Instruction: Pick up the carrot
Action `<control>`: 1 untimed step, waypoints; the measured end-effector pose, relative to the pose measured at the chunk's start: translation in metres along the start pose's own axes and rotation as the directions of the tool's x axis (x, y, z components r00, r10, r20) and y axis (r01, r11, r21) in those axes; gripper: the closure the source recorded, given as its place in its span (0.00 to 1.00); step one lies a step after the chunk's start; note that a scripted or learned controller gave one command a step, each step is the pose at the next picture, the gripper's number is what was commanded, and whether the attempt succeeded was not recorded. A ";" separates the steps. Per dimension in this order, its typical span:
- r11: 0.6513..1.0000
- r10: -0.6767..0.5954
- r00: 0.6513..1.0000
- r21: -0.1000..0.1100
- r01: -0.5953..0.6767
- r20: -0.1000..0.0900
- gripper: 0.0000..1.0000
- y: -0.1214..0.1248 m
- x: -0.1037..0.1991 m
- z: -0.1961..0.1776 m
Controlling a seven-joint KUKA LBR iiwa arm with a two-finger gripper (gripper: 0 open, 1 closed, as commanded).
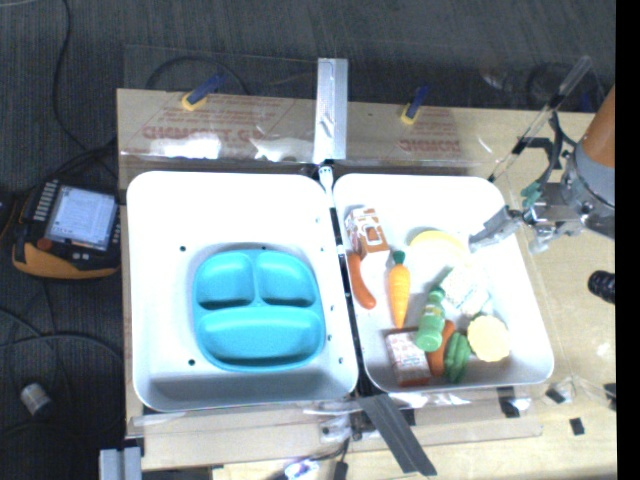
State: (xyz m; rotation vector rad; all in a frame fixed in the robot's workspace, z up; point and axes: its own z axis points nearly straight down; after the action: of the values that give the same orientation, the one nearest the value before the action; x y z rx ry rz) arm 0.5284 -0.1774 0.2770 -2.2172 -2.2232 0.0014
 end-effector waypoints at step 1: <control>0.986 -0.164 0.986 0.000 0.164 0.000 0.00 -0.020 0.039 0.090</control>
State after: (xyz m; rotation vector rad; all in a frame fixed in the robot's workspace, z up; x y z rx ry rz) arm 0.5086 -0.1385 0.1869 -2.0260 -2.3979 0.0012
